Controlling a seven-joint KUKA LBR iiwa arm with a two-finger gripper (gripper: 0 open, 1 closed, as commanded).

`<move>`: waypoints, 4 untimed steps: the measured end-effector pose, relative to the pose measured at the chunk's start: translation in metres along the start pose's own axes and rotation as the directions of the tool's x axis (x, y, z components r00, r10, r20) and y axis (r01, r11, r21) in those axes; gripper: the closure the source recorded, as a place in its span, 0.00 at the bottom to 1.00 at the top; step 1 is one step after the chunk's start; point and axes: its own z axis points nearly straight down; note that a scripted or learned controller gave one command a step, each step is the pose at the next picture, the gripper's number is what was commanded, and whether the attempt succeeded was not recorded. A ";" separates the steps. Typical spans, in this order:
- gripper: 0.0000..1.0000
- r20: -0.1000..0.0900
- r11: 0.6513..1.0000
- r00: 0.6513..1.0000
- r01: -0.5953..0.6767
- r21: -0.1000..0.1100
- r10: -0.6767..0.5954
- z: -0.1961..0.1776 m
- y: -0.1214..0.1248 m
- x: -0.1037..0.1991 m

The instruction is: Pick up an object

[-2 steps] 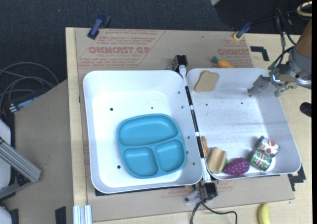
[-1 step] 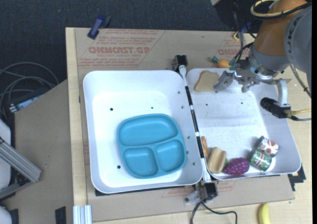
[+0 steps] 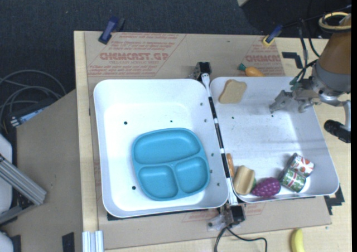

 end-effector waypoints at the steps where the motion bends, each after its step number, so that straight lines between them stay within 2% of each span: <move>1: 1.00 0.003 1.000 1.000 0.001 -0.003 -0.001 -0.011 0.001 0.000; 2: 1.00 0.001 1.000 1.000 0.002 -0.001 -0.002 -0.082 -0.036 0.068; 4: 1.00 0.000 1.000 1.000 0.002 -0.001 -0.002 -0.070 -0.023 0.217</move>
